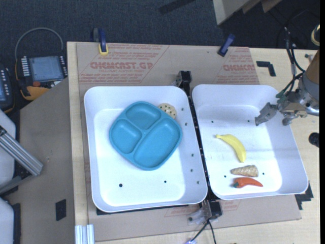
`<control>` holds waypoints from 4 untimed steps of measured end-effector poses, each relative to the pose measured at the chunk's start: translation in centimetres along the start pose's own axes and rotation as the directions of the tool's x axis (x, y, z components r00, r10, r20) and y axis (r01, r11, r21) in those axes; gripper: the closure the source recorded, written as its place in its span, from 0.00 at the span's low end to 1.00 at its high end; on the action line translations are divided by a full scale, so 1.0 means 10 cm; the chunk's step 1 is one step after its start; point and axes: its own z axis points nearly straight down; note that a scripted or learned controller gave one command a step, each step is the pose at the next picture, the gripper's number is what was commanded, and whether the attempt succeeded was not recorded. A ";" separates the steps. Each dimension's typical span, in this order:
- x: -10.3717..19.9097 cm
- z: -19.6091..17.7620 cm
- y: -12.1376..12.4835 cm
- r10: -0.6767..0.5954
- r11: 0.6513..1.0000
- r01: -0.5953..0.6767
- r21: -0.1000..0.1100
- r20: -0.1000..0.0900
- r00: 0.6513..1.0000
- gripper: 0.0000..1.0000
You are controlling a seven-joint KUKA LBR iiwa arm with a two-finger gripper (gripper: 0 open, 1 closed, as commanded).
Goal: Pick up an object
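1. Near the middle of the right-hand shallow white bin lies a curved yellow toy banana; its long axis runs on a diagonal, from the thin tip at upper left to the blunt end at lower right.
2. Below the banana, close to the bin's near wall, a short beige, cone-like toy vegetable lies almost crosswise, its narrow end to the left.
3. Just below that lies a red toy chilli pepper, also nearly crosswise, with its darker stem end at the left and its point to the right.
4. Over the right bin's far right corner hangs the grey two-finger gripper, well apart from all three items; the arm enters from the right edge, wrist tilted down and to the left.
5. Its fingers stand spread apart, one grey finger reaching out leftward, with nothing between them.
6. Across the divide, the left white bin holds a blue three-compartment plastic plate, with a round tan cookie at its upper right rim.
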 end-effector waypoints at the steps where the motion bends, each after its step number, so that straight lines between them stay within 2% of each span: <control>1: 0.00 -0.08 0.03 -0.004 1.000 0.004 -0.014 0.003 1.000 0.00; 3: 0.07 1.06 -0.01 -0.003 1.000 0.003 -0.006 0.000 1.000 0.00; 4: 0.06 0.91 0.01 -0.004 1.000 0.004 -0.015 0.004 1.000 1.00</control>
